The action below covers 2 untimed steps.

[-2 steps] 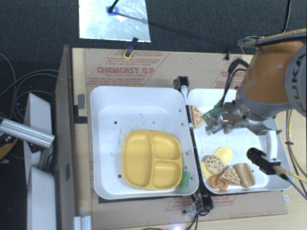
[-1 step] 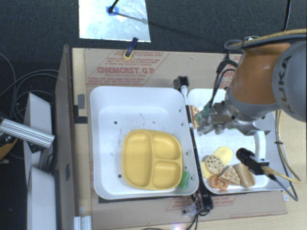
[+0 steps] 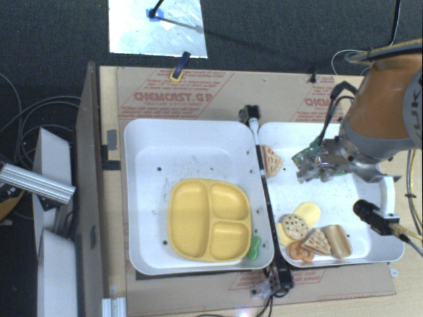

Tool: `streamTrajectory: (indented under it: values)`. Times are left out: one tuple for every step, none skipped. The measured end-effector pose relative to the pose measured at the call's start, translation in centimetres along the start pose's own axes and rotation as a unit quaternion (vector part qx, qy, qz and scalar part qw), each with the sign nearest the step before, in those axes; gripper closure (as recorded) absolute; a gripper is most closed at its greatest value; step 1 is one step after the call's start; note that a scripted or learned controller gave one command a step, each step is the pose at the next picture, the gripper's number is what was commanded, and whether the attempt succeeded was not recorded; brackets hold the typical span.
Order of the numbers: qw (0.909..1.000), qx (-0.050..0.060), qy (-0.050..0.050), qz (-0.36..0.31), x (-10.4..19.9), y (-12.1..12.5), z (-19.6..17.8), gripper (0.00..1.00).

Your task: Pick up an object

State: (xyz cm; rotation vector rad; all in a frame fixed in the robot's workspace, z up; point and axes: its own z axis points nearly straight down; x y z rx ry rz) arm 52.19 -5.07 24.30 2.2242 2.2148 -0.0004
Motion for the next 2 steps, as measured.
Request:
streamTrajectory:
  values:
    - [1.0000, 0.000, 0.002, -0.006, 4.1, -1.1, -1.8, 1.00]
    - [1.0000, 0.001, 0.002, -0.006, 8.3, -1.2, -0.4, 1.00]
